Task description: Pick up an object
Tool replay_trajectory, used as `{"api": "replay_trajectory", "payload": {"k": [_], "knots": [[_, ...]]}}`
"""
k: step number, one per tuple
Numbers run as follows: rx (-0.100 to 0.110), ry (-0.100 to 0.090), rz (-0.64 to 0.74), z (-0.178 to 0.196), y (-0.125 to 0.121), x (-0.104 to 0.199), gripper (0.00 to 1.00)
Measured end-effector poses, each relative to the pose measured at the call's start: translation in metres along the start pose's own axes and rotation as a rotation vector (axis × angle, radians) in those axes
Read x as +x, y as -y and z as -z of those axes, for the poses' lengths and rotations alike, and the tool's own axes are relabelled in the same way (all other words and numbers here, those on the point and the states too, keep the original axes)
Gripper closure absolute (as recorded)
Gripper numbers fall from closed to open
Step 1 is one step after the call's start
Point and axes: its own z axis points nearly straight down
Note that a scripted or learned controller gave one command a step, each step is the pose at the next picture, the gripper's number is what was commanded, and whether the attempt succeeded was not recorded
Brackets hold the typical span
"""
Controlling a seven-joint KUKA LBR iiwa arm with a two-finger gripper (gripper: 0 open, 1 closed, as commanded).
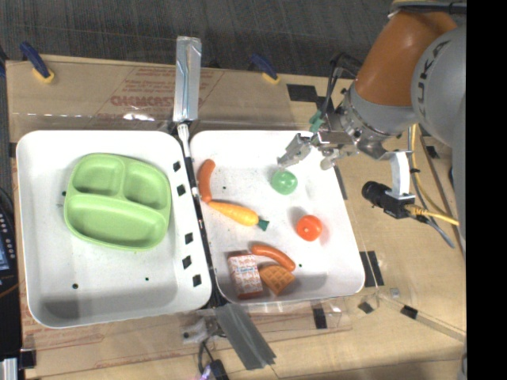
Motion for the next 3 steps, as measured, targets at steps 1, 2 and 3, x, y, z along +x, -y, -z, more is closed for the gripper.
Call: {"api": "replay_trajectory", "payload": {"k": [1,2,3], "knots": [[0.004,0.0,0.07,-0.168,-0.05,0.017,0.0],[-0.003,0.001,0.065,-0.153,-0.045,-0.006,0.0],[0.0,-0.001,0.121,-0.178,0.027,0.051,0.0]]}}
